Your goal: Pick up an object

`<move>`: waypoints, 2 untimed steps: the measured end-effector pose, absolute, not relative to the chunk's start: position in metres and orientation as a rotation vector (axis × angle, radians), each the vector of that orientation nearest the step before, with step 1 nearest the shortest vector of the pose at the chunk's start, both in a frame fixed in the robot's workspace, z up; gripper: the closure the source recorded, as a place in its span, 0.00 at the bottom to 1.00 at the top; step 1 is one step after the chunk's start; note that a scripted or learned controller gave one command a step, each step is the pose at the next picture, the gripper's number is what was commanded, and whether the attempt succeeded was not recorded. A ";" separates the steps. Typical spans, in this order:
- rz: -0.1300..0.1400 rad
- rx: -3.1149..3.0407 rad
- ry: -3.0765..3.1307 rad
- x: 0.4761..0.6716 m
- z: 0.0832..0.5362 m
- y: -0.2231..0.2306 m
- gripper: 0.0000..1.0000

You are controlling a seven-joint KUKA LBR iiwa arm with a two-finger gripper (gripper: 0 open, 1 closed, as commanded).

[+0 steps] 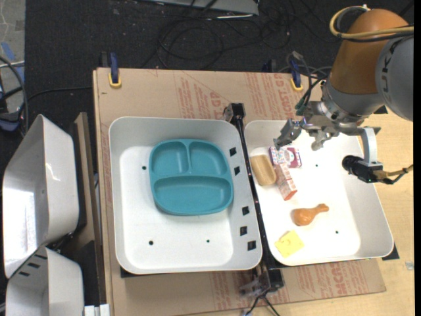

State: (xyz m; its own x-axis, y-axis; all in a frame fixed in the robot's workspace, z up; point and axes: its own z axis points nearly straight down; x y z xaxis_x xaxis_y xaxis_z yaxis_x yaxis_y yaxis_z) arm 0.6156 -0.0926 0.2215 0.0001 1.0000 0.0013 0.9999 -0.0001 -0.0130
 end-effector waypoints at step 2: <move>0.007 -2.221 -2.216 0.612 0.169 -0.099 0.00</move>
State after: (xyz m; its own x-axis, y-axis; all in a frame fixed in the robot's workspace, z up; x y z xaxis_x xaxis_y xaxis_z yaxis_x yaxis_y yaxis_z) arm 0.6117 -0.0988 0.1687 0.0021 1.0000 0.0000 1.0000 -0.0021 -0.0060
